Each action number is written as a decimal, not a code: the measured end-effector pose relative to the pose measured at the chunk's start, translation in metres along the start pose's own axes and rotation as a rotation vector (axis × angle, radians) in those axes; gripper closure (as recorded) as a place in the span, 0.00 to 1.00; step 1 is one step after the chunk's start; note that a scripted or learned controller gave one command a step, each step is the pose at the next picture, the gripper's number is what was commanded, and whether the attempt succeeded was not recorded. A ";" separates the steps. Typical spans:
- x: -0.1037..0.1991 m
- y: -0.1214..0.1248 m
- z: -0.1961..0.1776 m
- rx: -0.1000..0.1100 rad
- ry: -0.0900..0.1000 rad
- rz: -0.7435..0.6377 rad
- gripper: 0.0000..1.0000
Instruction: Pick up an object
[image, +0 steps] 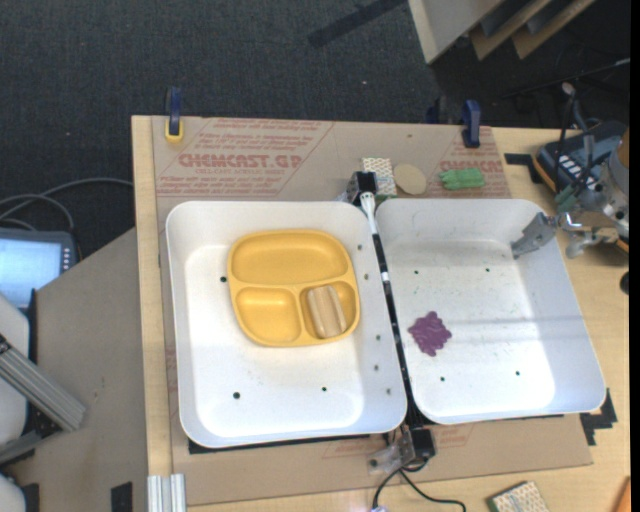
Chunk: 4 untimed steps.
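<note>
A small purple object (430, 333) lies on the floor of the right bin (560, 380), left of its middle. In the left bin (200, 380) sits a yellow divided plate (290, 260), and a tan, rounded block (323, 310) rests in its lower right compartment. My gripper (530, 240) reaches in from the right and hangs over the far right corner of the right bin. It is well apart from the purple object, with nothing seen in its grasp.
Behind the bins, on the brown board (250, 160), lie a green object (461, 179) and a round tan disc (410, 179). Blue clamps (174, 105) (470, 115) hold the board's far edge. The bins meet along a black seam (385, 300).
</note>
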<state>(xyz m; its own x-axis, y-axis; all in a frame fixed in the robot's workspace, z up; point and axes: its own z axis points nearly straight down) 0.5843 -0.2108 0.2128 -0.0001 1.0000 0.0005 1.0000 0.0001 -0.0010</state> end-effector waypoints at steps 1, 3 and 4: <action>0.084 0.016 0.122 0.011 0.007 -0.008 0.00; 0.077 0.018 0.114 0.000 0.000 -0.001 0.00; 0.108 -0.036 0.130 0.007 0.003 0.001 0.00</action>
<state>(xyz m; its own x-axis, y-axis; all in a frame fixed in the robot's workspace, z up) 0.5482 -0.1023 0.0832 0.0008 1.0000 0.0039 1.0000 -0.0007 -0.0083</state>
